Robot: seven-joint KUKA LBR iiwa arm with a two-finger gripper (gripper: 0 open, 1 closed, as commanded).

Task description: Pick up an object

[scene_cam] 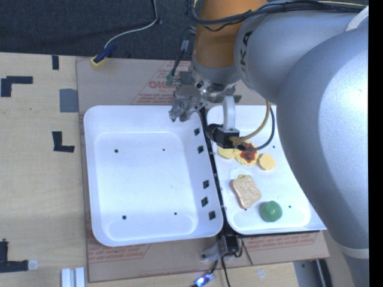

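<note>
Objects: a slice of toast, a green ball, a round yellow piece, a red-and-yellow bit and a yellow piece, all sitting in the right bin
Gripper: the gripper hangs over the far rim of the left bin, near the divider; honestly can't tell how it's set, too dark and cluttered, nothing visibly held
Left bin: the left bin has just small dark dots on its floor
Arm: the grey arm with orange band covers the right bin's far right side
Around: a cable with a yellow-blue plug lies at the cardboard's far edge
</note>
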